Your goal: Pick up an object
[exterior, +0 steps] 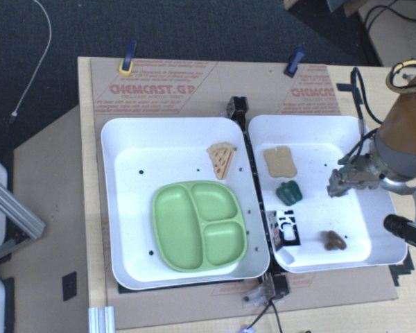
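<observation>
Left bin (125, 151): I log a green divided plate (198, 225) with three compartments, and beyond it a tan wedge like a sandwich slice (221, 159), near the divider. Right bin (312, 127): a flat tan bread-shaped piece (280, 161) at the far side; just nearer, a small dark green pepper-like item (288, 192); a black-and-white card (286, 228) at the near left corner; a small brown lump (334, 241) near the front. Gripper (338, 184): over the right bin's right half, nothing visibly held; I cannot tell whether it is spread or closed.
</observation>
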`<state>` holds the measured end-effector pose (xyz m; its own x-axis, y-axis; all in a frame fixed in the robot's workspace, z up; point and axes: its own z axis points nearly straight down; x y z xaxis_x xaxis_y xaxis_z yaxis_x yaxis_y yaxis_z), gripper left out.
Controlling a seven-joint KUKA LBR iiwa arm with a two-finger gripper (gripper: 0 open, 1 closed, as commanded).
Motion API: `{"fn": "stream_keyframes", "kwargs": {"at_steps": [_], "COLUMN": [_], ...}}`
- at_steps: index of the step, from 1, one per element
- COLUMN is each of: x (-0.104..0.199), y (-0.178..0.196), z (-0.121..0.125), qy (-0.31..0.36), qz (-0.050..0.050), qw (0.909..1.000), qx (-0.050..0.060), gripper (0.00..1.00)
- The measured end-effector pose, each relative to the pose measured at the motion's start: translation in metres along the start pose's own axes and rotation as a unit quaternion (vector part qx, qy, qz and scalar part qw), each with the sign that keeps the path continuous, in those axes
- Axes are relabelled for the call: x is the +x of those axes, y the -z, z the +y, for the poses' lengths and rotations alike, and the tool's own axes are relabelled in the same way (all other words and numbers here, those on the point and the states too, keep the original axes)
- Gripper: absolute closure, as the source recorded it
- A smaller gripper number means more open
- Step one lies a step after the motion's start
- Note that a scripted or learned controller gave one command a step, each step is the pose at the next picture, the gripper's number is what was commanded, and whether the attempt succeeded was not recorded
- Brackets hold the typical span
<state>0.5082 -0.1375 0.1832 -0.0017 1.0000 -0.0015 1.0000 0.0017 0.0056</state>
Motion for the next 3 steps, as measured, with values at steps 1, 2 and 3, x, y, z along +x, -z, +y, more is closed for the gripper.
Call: {"fn": "stream_keyframes", "kwargs": {"at_steps": [1, 2, 3], "x": [0.000, 0.053, 0.102], "y": [0.053, 0.060, 0.047], "z": [0.002, 0.026, 0.041], "qy": [0.000, 0.003, 0.002], "qz": [-0.001, 0.001, 0.001], "qw": [1.0000, 1.0000, 1.0000], "qx": [-0.001, 0.001, 0.003], "gripper": [1.00, 1.00, 1.00]}}
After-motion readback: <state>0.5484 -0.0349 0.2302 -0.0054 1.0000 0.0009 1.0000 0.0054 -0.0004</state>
